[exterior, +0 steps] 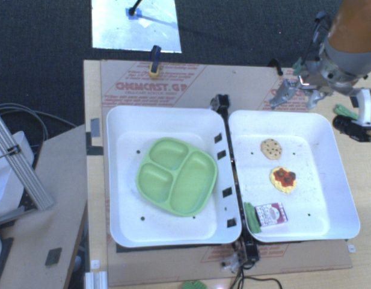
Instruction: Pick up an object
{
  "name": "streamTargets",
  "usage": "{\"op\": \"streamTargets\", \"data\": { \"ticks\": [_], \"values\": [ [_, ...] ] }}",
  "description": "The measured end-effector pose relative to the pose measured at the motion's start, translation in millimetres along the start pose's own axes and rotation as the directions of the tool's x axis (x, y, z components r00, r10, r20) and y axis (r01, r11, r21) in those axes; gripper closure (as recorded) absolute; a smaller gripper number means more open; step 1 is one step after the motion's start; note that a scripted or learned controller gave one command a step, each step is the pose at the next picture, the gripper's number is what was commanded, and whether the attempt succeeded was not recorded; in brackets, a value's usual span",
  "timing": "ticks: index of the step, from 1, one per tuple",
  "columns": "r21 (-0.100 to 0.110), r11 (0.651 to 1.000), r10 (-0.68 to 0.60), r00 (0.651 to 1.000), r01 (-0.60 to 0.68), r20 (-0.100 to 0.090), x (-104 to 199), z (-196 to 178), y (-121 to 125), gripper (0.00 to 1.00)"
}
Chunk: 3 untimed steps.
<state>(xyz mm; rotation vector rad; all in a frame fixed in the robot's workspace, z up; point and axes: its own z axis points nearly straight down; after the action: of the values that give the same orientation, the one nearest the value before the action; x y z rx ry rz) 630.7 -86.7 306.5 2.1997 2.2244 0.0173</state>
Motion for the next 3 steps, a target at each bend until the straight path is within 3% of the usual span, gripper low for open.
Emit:
{"op": "streamTargets", "data": {
  "ticks": [1,2,3],
  "values": [
    [-0.005,1.0,0.003,1.0,-0.003,0.001,12,-159,15,0.0],
    [0.004,1.0,-0.001,1.0,0.001,-0.003,78,-234,37,0.0],
    [0.013,1.0,0.002,1.0,-0.002,-0.003,141,-228,37,0.0]
  ]
}}
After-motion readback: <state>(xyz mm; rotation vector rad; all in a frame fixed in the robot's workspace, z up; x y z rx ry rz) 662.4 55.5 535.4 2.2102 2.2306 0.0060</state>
